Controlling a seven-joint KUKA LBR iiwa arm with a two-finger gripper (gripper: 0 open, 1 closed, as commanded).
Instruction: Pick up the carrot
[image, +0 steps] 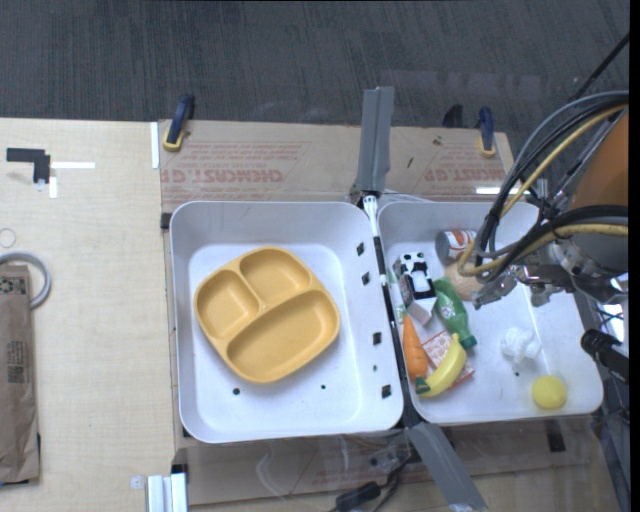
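The orange carrot lies along the left wall of the right bin, its tip pointing to the front. A banana touches its right side, and a green bottle lies just behind. My gripper hangs over the middle of the right bin, beside the bottle's right side, up and to the right of the carrot and apart from it. Cables and the wrist hide much of it.
A yellow divided plate sits in the left bin. In the right bin there are also a can, a black-and-white toy, a red-printed packet, a white crumpled lump and a yellow ball.
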